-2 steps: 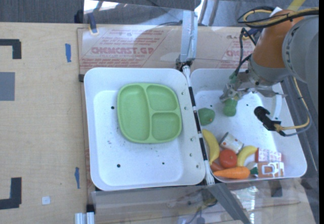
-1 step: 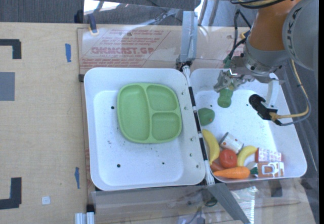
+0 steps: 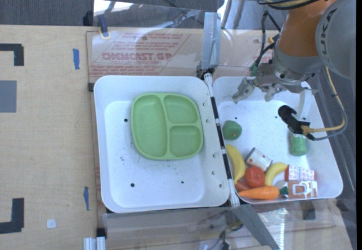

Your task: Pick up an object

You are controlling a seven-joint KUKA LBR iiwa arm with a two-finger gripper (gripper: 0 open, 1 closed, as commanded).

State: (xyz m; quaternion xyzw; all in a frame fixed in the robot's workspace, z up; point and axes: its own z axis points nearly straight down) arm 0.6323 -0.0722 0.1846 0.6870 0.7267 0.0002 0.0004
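My gripper (image 3: pixel 255 91) hangs over the far end of the right bin (image 3: pixel 325 152), its two fingers spread open with nothing between them. The objects lie nearer the camera than the gripper: a round green fruit (image 3: pixel 231 129) by the bin's left wall, a yellow banana (image 3: pixel 236 162), a red tomato (image 3: pixel 255 176), an orange carrot (image 3: pixel 261 192), a small white and red box (image 3: pixel 259 158), a second, shorter banana (image 3: pixel 275 171), a red and white carton (image 3: pixel 300 182) and a green vegetable (image 3: pixel 298 145) on the right side.
The left bin (image 3: pixel 113 147) holds a light green divided plate (image 3: pixel 167 125). A clear plastic sheet and a cardboard piece (image 3: pixel 141 54) lie behind the bins. The wooden bench (image 3: pixel 39 130) stretches to the left.
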